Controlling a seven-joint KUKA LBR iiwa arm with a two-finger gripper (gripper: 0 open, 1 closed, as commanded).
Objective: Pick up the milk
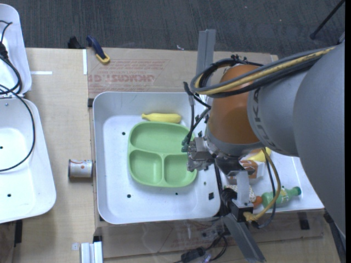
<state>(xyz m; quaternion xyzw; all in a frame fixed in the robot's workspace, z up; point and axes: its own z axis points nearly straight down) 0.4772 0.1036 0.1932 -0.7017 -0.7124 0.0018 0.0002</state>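
Note:
A white carton with orange print, which I take for the milk (254, 167), lies in the right bin (109, 201) near its right side, mostly covered by the arm. My gripper (196, 156) hangs below the orange wrist band, over the right edge of a green divided plate (156, 152) and to the left of the carton. The arm's bulk and cables hide the space between gripper and carton.
A yellow banana (162, 117) lies just behind the plate. A green bottle (283, 196) rests at the bin's front right. A small can (80, 169) lies on the bench between the bins. The left bin (22, 201) has a black cable (16, 81) over it.

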